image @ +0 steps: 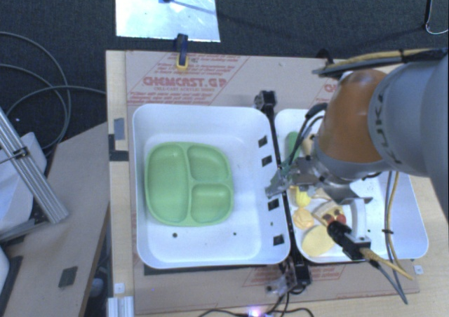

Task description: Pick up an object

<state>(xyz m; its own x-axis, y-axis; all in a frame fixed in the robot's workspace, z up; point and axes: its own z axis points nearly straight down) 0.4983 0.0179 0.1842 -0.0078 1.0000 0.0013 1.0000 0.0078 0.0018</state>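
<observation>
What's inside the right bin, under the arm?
In the right bin, yellow pieces lie near its left wall, with a green item further back. The arm covers much of the bin, so anything beneath it is hidden.

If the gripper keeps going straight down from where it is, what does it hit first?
Most likely the yellow items piled in the right bin; the gripper hangs directly over that cluster. The arm hides part of the pile and depth is unclear, so which piece gets touched first can't be told.

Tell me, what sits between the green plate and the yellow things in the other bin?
In the camera view, between the green plate and yellow things runs the bins' shared edge with black clips.
</observation>
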